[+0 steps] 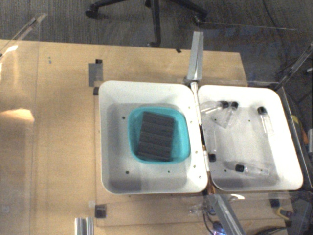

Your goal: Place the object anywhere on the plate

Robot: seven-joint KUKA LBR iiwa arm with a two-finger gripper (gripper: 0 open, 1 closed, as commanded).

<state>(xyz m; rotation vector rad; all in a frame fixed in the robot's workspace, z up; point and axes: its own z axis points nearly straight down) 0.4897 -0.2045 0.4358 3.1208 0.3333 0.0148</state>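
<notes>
- A dark grey ridged block (155, 137) lies flat on the teal plate (183, 140), covering most of its middle, its long sides running near to far with a slight tilt.
- The plate sits in the left white bin (115, 151), near the bin's centre.
- The right white bin (283, 155) touches the left one and holds several clear vials with black caps (264, 119), lying scattered at the far side and the near side.
- Both bins rest on the wooden desk (49, 146).
- A black office chair base (151, 6) stands on the carpet beyond the desk.
</notes>
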